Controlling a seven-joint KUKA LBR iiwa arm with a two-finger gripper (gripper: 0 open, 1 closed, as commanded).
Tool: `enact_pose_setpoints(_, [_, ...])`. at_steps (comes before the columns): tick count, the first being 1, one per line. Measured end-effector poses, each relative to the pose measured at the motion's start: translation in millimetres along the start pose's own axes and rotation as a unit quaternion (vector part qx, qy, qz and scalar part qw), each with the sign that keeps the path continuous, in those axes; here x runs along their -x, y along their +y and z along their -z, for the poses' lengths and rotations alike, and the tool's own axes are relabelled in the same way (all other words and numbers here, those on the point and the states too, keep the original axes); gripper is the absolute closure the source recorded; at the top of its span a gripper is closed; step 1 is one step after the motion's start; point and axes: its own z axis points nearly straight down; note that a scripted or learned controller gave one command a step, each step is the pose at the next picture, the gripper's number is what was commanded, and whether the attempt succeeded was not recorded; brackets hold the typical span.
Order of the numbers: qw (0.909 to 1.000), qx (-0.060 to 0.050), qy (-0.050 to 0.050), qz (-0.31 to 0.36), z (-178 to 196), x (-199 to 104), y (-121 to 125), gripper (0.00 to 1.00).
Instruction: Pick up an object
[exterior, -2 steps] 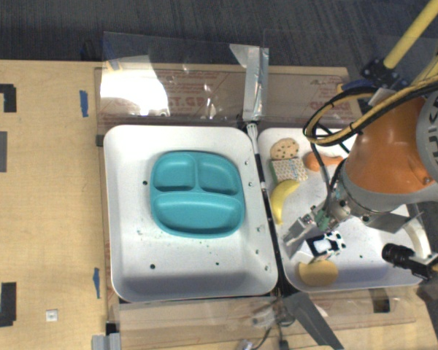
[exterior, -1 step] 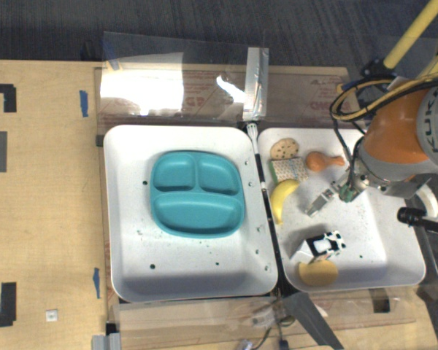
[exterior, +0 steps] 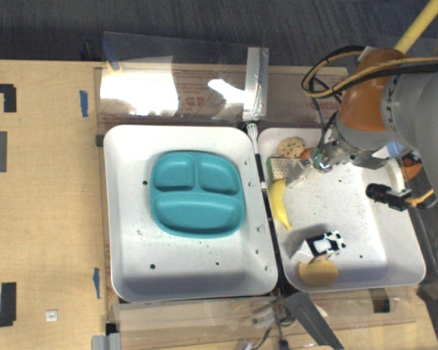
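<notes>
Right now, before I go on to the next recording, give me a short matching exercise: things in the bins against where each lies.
Things:
1. teal divided plate
2. banana
3. cookie
4. black-and-white toy

Places:
A. right bin, far corner by the divider
B. middle of the left bin
C. right bin, near side
D. right bin, along the divider

Pairs: 1-B, 2-D, 3-A, 4-C

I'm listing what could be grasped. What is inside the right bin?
The right bin holds a banana, a cookie, a black-and-white toy and a tan round piece. The pincer covers part of a greenish item beneath it.
</notes>
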Motion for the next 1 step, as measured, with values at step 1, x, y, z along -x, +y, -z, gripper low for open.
enact_pose_setpoints(1, [0.9994,-0.024,0.009,-0.022,-1.5,5.4,17.9,0.0])
